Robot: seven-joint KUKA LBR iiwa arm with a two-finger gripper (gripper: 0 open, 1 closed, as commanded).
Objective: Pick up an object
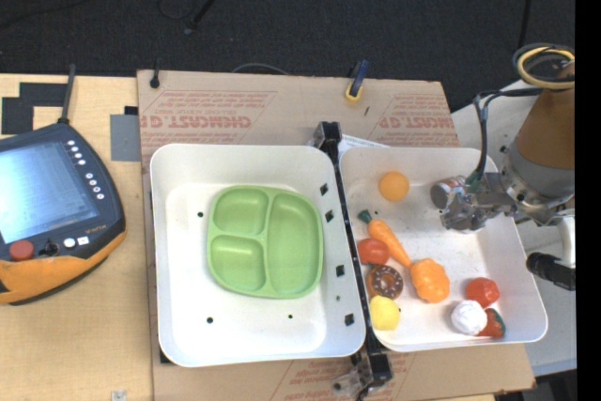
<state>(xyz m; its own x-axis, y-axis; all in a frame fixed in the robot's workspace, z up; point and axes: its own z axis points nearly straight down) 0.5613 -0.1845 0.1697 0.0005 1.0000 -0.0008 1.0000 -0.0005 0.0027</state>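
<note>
Left bin (178, 202): green plate (265, 240). Right bin (512, 249): toy foods, orange ball (394, 186). Pincer (449, 205) above it, grip state unclear.

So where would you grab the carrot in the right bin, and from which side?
Grip the carrot around its orange middle, coming straight down with the pincer set across its width. It lies flat and slanted, green tip toward the bin divider, its lower end close beside the tomato and donut. The upper half has bare floor on both sides, so closing there looks safest.
</note>
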